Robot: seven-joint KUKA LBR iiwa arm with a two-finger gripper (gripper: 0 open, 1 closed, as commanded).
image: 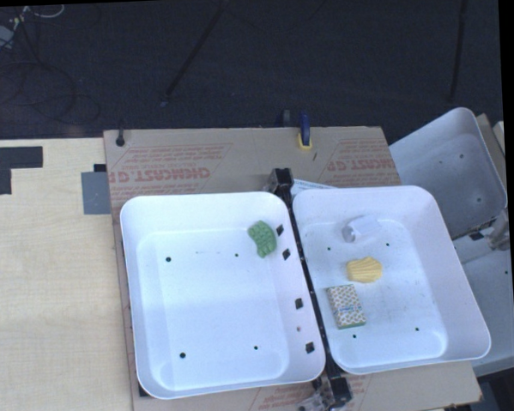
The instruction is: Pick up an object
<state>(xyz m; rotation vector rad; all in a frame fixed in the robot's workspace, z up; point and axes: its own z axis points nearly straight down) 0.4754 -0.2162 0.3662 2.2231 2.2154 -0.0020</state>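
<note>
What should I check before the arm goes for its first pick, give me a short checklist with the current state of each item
1. Objects present to pick: ok, a green object lies in the left bin, near its upper right corner.
2. Right bin stocked: ok, yellow object, patterned box, pale object.
3. Objects apart from each other: ok, none touching.
4. Green object clear of the bin wall: not ok, it sits close to it.
5. Gripper state: cannot tell.
</note>
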